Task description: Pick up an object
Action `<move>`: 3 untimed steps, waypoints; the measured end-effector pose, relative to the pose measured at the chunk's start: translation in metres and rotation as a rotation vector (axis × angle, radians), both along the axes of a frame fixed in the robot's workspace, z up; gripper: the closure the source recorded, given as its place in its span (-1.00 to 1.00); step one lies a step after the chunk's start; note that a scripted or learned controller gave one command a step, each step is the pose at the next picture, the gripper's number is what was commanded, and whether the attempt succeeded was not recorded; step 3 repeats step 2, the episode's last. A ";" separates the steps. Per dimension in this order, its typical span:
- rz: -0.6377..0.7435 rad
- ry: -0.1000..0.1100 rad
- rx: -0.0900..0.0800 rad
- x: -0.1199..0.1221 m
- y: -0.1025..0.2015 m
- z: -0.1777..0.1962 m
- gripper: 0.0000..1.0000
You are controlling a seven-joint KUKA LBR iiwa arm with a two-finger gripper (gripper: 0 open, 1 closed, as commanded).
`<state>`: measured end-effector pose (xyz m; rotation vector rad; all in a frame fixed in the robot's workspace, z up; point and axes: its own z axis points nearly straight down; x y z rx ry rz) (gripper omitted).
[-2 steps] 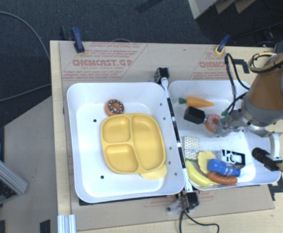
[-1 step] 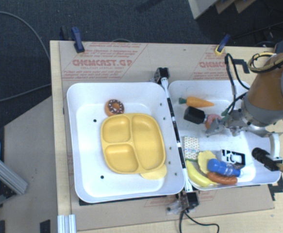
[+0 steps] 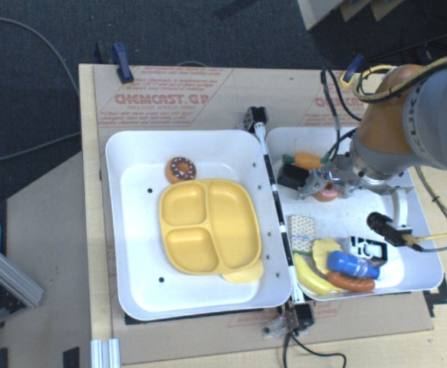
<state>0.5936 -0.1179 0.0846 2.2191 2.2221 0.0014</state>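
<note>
The bench point(image 3: 208, 98) is a flat board under brown paper printed with red lettering, set on dark carpet. Two shallow white plastic bins sit on it side by side. The left bin point(image 3: 131, 205) holds a smooth yellow divided tray point(image 3: 208, 225) with three rounded compartments; a small chocolate-glazed doughnut point(image 3: 182, 169) lies just beyond its far left corner. The grey arm point(image 3: 430, 113), with its orange band, reaches over the right bin point(image 3: 407, 274). Its gripper point(image 3: 323, 184) is low at the far side, over a small pinkish object point(image 3: 327, 195); whether the fingers are apart or together cannot be told. At the near end lie a yellow banana point(image 3: 312, 276), a blue cylinder point(image 3: 352, 264) and a reddish sausage point(image 3: 352, 284), touching one another.
</note>
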 end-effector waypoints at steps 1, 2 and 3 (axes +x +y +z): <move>0.000 -0.002 0.000 0.000 0.000 0.010 1.00; 0.000 0.000 0.001 -0.003 0.096 0.100 1.00; 0.000 0.000 0.001 -0.003 0.096 0.100 1.00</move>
